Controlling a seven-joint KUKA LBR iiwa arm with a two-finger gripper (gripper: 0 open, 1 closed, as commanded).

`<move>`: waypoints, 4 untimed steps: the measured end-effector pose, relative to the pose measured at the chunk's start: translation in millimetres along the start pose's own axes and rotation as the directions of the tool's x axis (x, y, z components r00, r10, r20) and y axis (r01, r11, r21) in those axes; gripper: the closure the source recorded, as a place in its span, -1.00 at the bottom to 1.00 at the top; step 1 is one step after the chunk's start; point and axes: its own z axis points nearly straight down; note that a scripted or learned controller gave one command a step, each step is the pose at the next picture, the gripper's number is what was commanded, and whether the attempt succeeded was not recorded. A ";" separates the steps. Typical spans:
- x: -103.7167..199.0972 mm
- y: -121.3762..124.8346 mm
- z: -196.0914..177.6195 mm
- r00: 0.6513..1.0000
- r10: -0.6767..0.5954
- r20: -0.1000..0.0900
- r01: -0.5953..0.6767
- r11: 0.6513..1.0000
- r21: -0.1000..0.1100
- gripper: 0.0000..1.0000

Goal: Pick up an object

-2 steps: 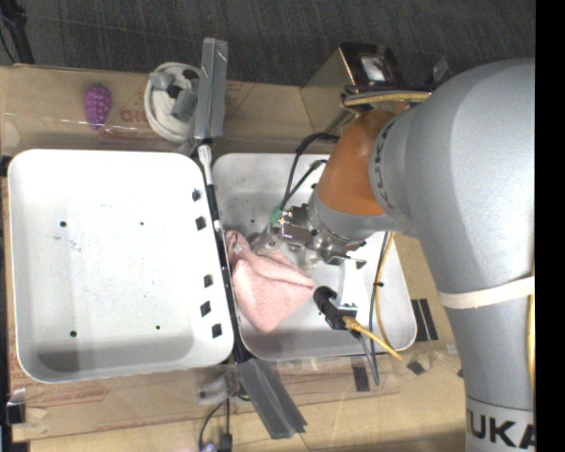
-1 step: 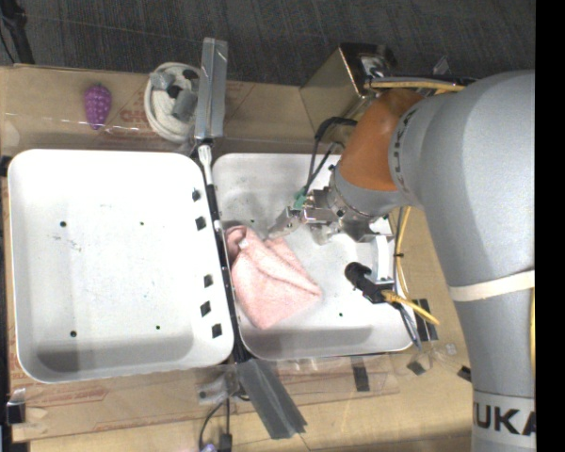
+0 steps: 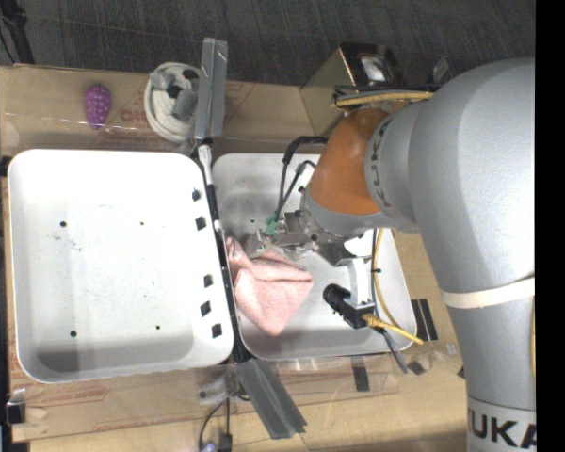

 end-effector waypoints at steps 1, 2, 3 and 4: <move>1.8 57.2 -0.6 0.997 -0.071 0.000 0.071 0.997 -0.001 -1.00; -33.9 -15.9 -0.3 0.991 -0.133 0.000 0.133 0.991 -0.001 -1.00; 1.4 -23.1 0.4 0.987 -0.163 0.000 0.163 0.987 0.001 -1.00; 0.7 -23.1 -8.8 0.986 -0.165 -0.001 0.165 0.986 0.002 1.00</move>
